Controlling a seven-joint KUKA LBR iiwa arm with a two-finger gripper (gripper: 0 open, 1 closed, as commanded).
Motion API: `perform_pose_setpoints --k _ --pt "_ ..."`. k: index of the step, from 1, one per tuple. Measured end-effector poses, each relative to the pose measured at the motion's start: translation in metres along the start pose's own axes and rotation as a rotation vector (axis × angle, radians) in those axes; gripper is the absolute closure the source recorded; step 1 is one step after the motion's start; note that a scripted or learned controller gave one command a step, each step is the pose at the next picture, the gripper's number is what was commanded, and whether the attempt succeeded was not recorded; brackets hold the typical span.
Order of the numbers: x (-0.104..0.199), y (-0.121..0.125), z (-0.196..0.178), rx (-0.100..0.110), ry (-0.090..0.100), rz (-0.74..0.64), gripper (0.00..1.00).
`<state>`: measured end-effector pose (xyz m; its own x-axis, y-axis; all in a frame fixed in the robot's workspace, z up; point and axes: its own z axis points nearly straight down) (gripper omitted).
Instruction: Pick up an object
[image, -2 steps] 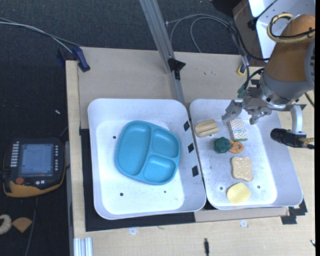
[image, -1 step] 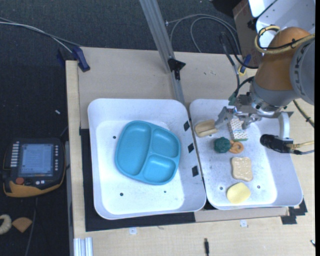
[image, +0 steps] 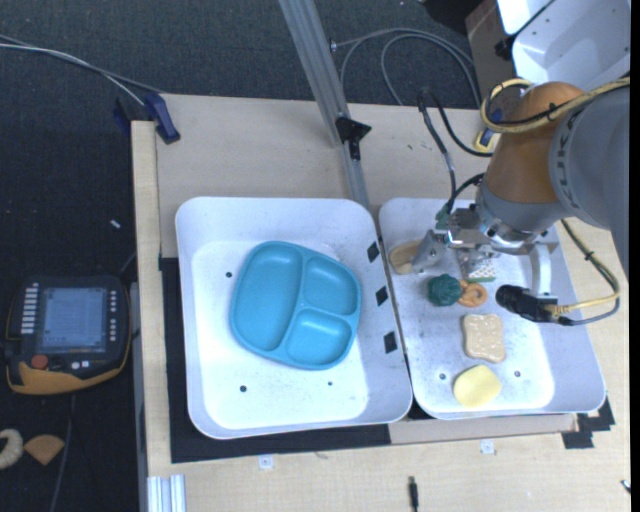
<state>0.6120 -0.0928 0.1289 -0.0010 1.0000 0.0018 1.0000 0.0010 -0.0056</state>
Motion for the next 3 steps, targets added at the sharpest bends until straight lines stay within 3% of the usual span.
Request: perform_pose_setpoints --k 1,3 --pt "0.0 0.001 -0.014 -0.006 0.0 0.001 1.0" --pt "-0.003 0.009 -0.141 -0.011 -0.002 -0.001 1.0"
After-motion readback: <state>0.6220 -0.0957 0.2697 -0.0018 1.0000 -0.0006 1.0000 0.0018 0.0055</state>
